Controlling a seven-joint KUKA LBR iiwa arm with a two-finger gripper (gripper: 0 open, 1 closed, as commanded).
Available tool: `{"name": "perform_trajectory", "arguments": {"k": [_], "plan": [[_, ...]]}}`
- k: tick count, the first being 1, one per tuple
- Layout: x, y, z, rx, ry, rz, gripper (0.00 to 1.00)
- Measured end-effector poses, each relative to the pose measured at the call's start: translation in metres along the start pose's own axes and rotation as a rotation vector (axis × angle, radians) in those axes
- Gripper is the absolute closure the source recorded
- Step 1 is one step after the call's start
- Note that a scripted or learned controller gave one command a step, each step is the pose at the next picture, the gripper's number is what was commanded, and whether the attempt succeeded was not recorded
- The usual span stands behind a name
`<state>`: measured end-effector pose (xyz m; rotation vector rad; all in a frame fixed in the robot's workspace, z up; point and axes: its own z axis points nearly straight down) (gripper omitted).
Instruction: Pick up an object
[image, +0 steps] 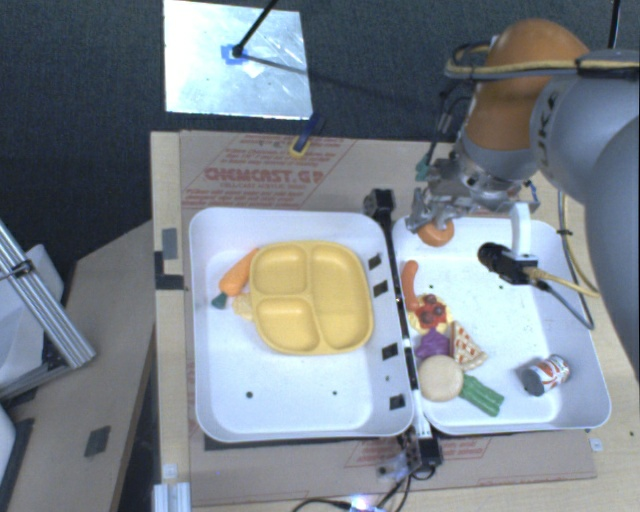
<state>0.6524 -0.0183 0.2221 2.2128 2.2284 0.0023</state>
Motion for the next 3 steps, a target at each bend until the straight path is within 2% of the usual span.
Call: {"name": "perform_trajectory", "arguments": {"k": [1, 2, 3], "plan": [[0.048, 0.003, -0.011, 0.000, 0.001, 0.000, 1.00], [0.070, 0.012, 0.005, 0.000, 0.000, 0.001, 1.00], [0.069, -0.001, 0.003, 0.001, -0.001, 0.006, 1.00]]}}
